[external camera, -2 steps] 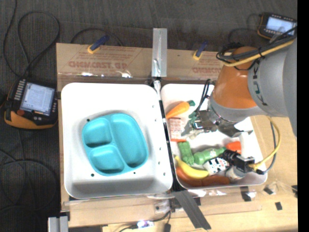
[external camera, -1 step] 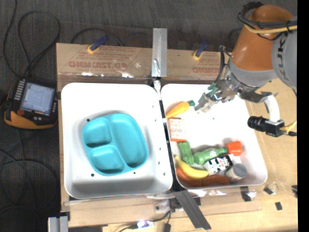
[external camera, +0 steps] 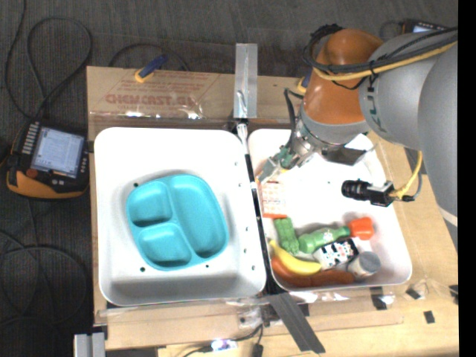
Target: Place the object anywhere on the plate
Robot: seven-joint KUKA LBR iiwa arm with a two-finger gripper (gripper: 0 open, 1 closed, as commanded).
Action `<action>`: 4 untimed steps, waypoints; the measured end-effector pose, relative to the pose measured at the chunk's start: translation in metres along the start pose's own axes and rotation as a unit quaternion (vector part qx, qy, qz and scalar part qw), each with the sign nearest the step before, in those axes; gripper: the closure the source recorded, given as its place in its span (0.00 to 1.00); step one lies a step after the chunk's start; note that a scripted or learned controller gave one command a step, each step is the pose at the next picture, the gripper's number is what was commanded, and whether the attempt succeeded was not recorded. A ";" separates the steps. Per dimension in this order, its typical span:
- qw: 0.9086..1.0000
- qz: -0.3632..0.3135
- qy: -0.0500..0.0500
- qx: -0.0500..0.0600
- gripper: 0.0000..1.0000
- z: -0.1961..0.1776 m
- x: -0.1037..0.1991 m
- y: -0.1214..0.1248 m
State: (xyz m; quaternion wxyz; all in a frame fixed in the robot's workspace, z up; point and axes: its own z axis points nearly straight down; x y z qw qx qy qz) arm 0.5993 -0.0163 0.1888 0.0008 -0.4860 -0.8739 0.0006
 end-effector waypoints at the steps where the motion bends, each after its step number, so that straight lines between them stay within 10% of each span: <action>1: 0.991 -0.131 0.001 0.000 1.00 0.007 0.087 -0.035; 2: 0.990 -0.141 0.001 0.000 1.00 0.014 0.154 0.013; 3: 0.973 -0.232 0.000 0.000 1.00 -0.019 0.099 -0.047; 4: 0.958 -0.287 0.000 0.000 1.00 0.006 0.114 0.039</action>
